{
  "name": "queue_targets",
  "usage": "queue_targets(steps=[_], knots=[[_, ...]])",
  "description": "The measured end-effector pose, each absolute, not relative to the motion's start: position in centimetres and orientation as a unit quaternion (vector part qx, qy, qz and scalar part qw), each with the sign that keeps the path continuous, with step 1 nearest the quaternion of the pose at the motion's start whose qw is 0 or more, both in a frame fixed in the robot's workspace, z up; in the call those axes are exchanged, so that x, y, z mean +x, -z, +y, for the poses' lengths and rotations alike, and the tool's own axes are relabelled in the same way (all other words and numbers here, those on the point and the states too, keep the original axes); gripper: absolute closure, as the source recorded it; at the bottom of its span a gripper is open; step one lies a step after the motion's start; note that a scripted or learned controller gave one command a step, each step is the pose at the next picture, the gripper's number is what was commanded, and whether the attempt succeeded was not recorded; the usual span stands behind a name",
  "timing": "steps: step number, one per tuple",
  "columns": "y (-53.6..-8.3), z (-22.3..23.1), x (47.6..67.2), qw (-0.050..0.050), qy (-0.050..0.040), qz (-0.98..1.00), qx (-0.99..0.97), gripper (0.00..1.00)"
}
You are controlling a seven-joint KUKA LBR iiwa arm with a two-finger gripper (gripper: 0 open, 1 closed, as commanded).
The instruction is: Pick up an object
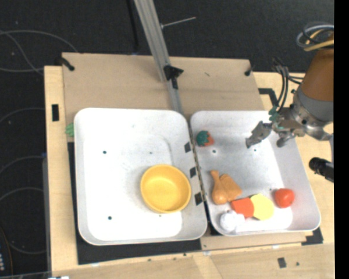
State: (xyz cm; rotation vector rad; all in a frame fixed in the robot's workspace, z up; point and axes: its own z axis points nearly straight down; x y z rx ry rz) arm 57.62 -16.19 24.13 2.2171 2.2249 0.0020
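I see gripper [269, 137] spread over right bin [244, 124], nothing pinched, toys [253, 205] near, bowl [165, 188] left bin [113, 138]

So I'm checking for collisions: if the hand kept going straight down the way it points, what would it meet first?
Probably bare floor of the right bin; the hand hangs above its upper part, apart from the toys. Depth is unclear.

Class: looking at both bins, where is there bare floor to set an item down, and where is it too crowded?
Free: the left bin around the yellow bowl, and the right bin's middle, between the small green ball and the gripper. Crowded: its near edge, where the orange chicken leg, yellow piece and red ball cluster.
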Motion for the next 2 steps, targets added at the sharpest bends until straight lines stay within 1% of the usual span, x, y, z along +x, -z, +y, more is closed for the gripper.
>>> queue_targets(steps=[1, 2], knots=[[-24.1, -16.2, 57.6, 0.000, -0.0009, 0.708, 0.706, 0.00], [-18.9, -15.8, 56.7, -0.001, 0.0019, 0.707, 0.707, 0.00]])
